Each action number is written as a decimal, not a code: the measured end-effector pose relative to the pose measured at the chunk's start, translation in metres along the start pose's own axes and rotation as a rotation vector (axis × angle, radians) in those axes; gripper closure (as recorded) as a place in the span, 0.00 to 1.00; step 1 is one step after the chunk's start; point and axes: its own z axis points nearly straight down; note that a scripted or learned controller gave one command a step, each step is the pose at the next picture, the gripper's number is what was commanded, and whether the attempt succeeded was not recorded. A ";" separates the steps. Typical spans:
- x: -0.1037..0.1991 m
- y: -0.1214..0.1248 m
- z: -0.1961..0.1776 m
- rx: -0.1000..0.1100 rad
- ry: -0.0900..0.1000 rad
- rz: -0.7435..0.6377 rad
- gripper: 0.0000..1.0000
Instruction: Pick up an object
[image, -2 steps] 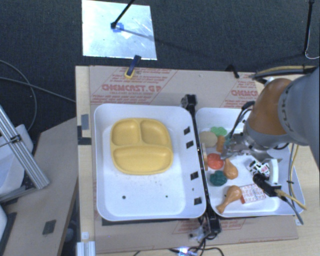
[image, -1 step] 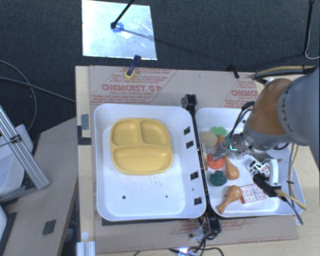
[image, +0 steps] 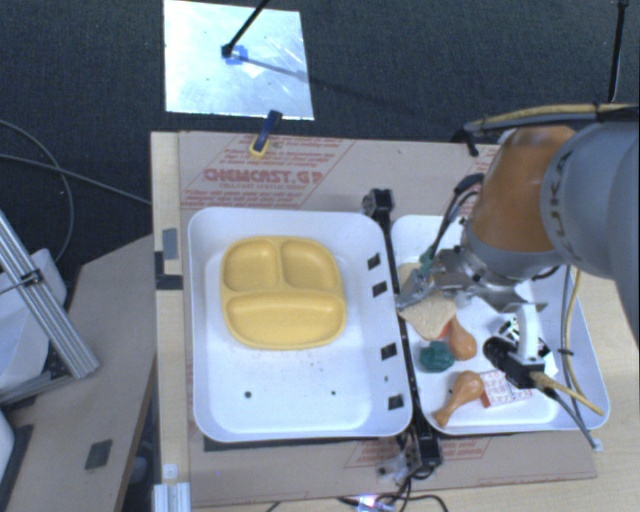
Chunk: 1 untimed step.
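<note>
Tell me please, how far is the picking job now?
Done: the grey arm's tool is down in the right white bin, at the tan bread-like slice. In hand: nothing visibly. Left: grasping and lifting; the orange drumstick-shaped toy and small teal lump lie untouched.

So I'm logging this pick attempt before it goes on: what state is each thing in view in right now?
Yellow tray: upright, flat in the left bin, compartments bare.
Bread slice: flat in the right bin, partly under the gripper.
Drumstick: lying on its side.
Teal piece: resting beside the bread.
Orange piece: resting by the bread.
Gripper: low over the bread; grip unclear.
</note>
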 end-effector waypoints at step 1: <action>-0.027 -0.051 0.006 0.009 0.002 0.008 0.00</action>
